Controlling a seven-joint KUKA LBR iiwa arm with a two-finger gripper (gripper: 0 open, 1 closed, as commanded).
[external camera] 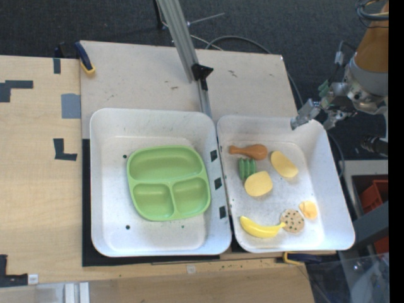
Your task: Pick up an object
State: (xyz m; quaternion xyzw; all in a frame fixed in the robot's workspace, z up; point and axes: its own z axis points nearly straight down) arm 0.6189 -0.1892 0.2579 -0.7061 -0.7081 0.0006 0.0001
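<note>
The hand (307, 113) hovers over the right bin's (334, 188) far corner, grip unclear, toy food (258, 184) loose below for picking.

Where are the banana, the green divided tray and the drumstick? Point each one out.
banana (260, 228), camera view, on the middle of its curved body.
green divided tray (165, 164), camera view, on the floor of its large upper compartment.
drumstick (254, 150), camera view, on its thick meaty end.
</note>
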